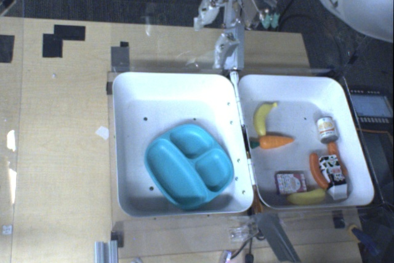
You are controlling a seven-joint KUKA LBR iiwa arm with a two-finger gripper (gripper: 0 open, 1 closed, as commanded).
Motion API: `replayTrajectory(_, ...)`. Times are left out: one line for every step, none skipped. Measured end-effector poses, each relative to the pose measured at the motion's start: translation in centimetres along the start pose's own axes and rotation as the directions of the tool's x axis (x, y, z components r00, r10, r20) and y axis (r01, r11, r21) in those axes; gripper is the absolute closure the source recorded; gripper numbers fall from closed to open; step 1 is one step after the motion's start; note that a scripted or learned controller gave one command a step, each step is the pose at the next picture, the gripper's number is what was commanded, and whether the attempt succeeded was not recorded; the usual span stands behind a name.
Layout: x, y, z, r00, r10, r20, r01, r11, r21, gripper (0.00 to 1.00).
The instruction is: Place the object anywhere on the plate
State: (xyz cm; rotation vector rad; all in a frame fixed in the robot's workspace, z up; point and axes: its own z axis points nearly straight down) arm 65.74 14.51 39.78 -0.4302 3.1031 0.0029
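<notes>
Camera view: the pincer (229, 49) is hanging above the far edge of the bench (61, 151), just beyond the seam where the two white bins meet; I cannot tell whether it is open or closed, and nothing is showing in its grasp. The blue plate (188, 164), with three compartments, is lying in the left bin (132, 132), nearer the camera than the pincer and to its left. In the right bin (308, 86), near-side and right of the pincer, a yellow banana (264, 117) is touching a carrot (275, 141). Farther right a small can (326, 129), a sausage (318, 170), a cow-patterned carton (333, 171), a red packet (290, 182) and a second banana (306, 197) are clustering.
</notes>
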Motion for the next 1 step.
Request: replayTrajectory(-1.25,2.08,-3.90,0.705,-0.709,0.004,0.709,0.705,-0.001,0.00)
